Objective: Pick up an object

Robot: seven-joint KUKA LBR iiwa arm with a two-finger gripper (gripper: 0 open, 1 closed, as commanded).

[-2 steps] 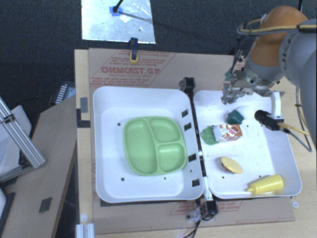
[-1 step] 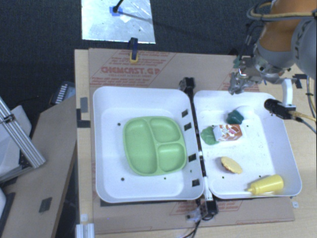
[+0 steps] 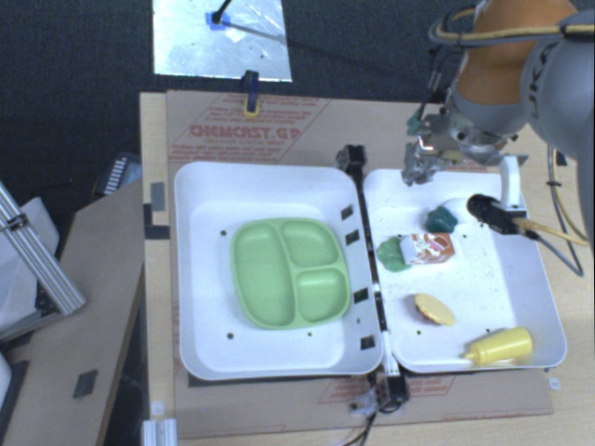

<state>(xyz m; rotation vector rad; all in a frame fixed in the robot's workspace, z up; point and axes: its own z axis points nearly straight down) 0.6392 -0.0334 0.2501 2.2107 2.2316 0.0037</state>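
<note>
While the arm (image 3: 521, 54) reaches in from 3 o'clock, its gripper (image 3: 420, 167) hangs over the right bin's (image 3: 548, 305) far edge at about 11 o'clock of that bin; whether it is apart or together I cannot tell. 2 white bins sit side by side. 1 green tray (image 3: 286, 272) with 3 compartments lies in the left bin (image 3: 200, 249). The right bin holds 1 teal block (image 3: 442, 218), 1 green piece (image 3: 390, 255) touching 1 red-and-white packet (image 3: 429, 247) at centre, 1 tan snack (image 3: 433, 309) at 6 o'clock, and 1 yellow bottle (image 3: 499, 346) lying at 5 o'clock. Cardboard (image 3: 279, 124) printed in red lies under both bins on the bench. Dark carpet (image 3: 74, 54) lies beyond, with 1 shiny sheet (image 3: 223, 26) at 12 o'clock.
</note>
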